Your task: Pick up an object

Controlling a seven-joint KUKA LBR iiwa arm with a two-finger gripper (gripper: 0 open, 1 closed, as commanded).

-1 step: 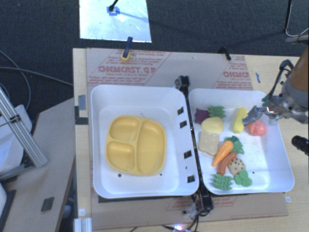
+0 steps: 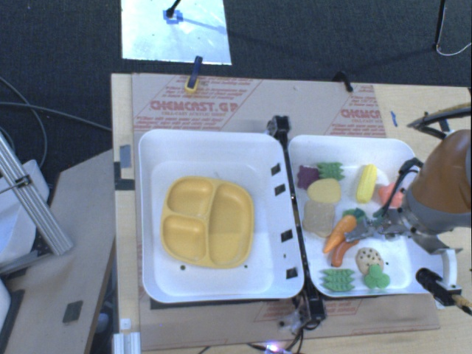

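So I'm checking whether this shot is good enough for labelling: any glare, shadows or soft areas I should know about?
In the camera view, the metal sheet at the top glares pale and washed out; the white bins are bright but keep their rims; the yellow tray and toy foods such as the corn read clearly; the arm at right is soft, and the claw blurs into the carrot.

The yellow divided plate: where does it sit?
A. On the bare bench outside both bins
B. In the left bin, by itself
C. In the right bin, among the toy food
B: the yellow divided plate lies alone in the left bin, while the toy food fills the right bin.
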